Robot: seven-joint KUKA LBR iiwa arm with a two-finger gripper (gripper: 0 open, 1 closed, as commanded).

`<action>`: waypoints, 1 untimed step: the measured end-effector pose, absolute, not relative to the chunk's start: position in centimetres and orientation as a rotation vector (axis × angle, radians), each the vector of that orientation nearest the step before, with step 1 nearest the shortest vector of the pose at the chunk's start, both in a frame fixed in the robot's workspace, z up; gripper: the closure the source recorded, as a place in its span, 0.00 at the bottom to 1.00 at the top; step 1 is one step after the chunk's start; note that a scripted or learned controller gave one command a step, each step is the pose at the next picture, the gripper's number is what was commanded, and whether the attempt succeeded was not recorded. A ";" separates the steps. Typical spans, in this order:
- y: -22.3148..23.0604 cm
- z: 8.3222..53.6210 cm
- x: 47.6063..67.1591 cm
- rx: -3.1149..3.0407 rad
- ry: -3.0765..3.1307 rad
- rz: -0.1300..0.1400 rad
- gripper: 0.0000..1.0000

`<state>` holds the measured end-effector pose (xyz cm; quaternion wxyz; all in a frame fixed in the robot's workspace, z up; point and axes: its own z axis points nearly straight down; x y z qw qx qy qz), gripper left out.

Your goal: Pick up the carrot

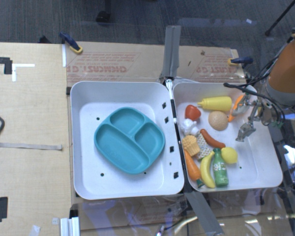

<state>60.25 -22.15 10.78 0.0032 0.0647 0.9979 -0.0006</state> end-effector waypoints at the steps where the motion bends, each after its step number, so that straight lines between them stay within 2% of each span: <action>1: -22.1 9.6 62.9 0.032 3.134 -0.003 0.00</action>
